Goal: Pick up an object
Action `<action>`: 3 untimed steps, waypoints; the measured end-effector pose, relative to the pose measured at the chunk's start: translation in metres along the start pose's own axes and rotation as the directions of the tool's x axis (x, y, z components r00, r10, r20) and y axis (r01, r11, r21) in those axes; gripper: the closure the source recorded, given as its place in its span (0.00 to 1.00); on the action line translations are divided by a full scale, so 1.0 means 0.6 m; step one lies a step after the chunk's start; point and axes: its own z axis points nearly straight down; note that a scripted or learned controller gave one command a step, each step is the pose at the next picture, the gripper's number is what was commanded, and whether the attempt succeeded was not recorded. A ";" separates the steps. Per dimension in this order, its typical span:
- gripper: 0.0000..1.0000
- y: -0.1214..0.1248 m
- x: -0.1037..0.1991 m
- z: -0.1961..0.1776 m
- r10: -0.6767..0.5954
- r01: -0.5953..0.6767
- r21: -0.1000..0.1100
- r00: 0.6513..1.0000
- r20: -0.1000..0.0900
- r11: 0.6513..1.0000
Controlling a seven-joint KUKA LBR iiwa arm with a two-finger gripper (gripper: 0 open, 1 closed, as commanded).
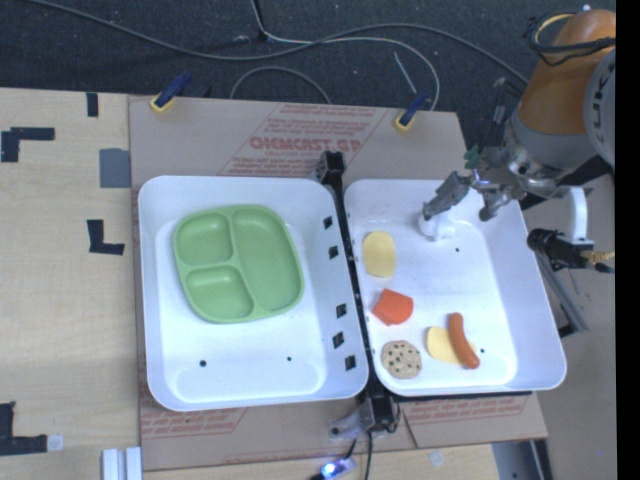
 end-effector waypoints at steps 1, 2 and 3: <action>0.00 -0.005 -0.006 0.074 0.001 -0.001 0.004 1.000 0.001 1.000; 0.00 -0.018 -0.014 0.176 0.001 -0.001 0.006 1.000 0.000 1.000; 0.00 -0.018 -0.013 0.250 0.000 0.000 -0.001 1.000 0.002 1.000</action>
